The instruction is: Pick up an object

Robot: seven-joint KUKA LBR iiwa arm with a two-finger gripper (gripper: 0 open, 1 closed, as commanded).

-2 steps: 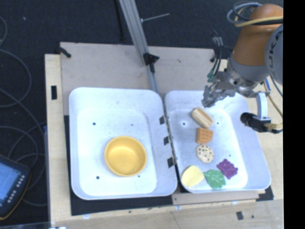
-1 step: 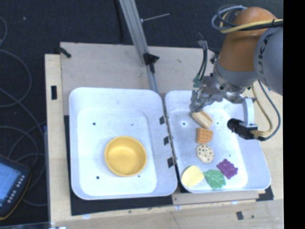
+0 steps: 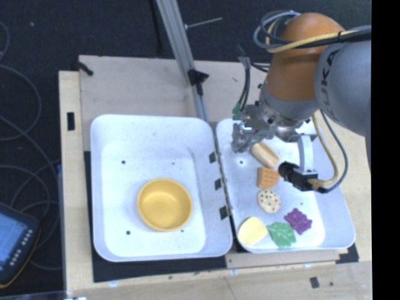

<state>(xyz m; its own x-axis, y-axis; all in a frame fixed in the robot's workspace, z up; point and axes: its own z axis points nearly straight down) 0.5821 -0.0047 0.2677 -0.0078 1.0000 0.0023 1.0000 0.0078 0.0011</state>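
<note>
My gripper [image 3: 241,137] hangs low over the far left part of the right bin [image 3: 334,212], under the grey and orange wrist. A tan bread-roll-shaped piece [image 3: 264,154] lies just to its right, close to it; I cannot see whether they touch. Toward the front of that bin lie an orange waffle square [image 3: 268,178], a speckled cookie [image 3: 269,200], a purple grape bunch [image 3: 298,220], a green leaf [image 3: 281,233] and a pale yellow lemon-like piece [image 3: 252,230]. Nothing shows in the gripper's grasp.
A yellow bowl [image 3: 164,203] sits in the left bin [image 3: 112,142]. A slanted metal rail [image 3: 181,42] runs down to the ridge between the bins. A black cable plug [image 3: 294,172] hangs off the wrist above the right bin.
</note>
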